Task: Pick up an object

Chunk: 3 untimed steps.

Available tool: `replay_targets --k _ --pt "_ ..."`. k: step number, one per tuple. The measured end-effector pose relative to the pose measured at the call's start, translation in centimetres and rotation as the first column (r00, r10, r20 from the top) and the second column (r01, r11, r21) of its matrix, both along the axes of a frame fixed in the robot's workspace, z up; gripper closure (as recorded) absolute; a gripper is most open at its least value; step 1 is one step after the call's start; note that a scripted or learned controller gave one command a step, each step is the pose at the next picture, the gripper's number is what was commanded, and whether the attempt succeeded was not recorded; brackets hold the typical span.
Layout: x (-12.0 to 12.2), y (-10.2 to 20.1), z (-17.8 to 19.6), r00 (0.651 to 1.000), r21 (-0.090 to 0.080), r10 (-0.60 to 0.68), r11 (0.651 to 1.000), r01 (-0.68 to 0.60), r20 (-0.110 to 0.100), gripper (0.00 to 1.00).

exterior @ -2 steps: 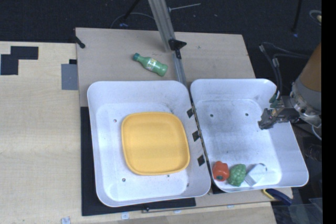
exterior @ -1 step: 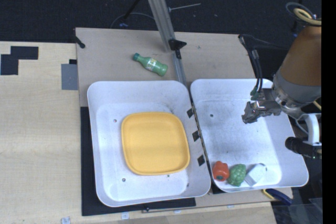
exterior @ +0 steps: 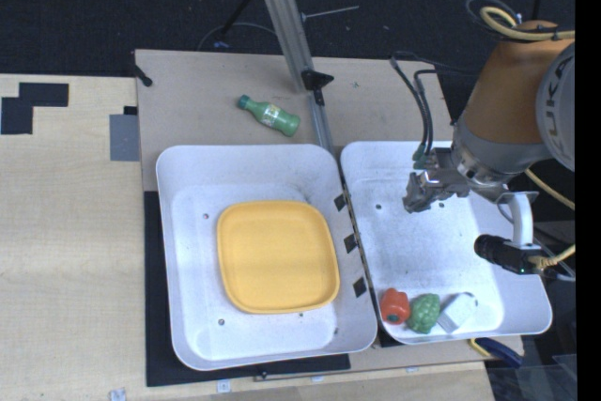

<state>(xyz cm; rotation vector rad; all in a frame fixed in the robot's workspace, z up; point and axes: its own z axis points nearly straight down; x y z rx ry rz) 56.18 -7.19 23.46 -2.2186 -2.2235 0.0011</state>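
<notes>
Tool [exterior: 420, 194] hangs over upper part of right bin [exterior: 376, 166]; whether it is open or closed cannot be told, nothing seen in it. Candidate things cluster at bin's near edge: red pepper [exterior: 394, 305], green piece [exterior: 423, 313], small white-grey block [exterior: 454, 314], touching or nearly so. All lie well apart from tool, toward camera. Wrist hides tool's far side.

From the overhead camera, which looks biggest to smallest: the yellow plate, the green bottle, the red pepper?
1. yellow plate, by far the largest.
2. green bottle, lying behind the bins.
3. red pepper, smallest, though close to the bottle in bulk.
</notes>
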Motion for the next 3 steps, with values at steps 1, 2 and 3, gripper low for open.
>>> replay_targets --k 1,2,3 --pt "0.8 4.3 0.5 1.0 0.0 0.0 1.0 0.0 0.0 1.0" --pt "1.1 9.1 1.2 1.0 0.0 0.001 1.0 -0.001 0.001 1.0" --pt "1.9 14.8 1.6 1.0 0.0 0.001 1.0 -0.001 0.001 1.0"
